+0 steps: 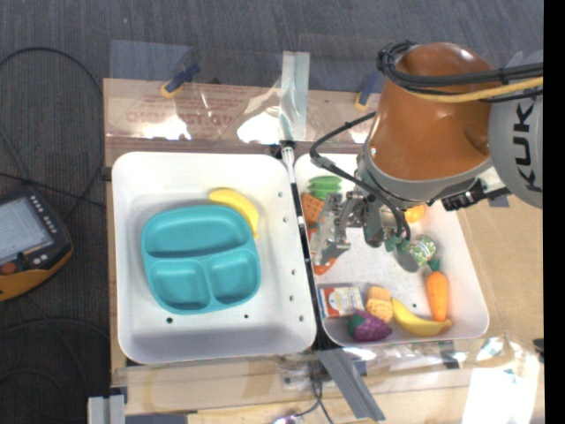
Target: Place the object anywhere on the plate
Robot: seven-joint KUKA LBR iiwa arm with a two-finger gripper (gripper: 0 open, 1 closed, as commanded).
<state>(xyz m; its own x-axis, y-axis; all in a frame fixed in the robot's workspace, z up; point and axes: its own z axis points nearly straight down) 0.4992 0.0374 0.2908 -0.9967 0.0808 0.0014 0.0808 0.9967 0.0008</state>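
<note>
Orange-banded arm [433, 113] hangs low over the right bin [468, 316].

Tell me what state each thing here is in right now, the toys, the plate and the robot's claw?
teal plate: flat in the left bin, nothing on it.
yellow banana: in the left bin at the plate's far rim.
gripper: low over the right bin, among the toys.
carrot: lying in the right bin.
second banana: lying at the right bin's near edge.
purple grapes: lying beside it.
</note>
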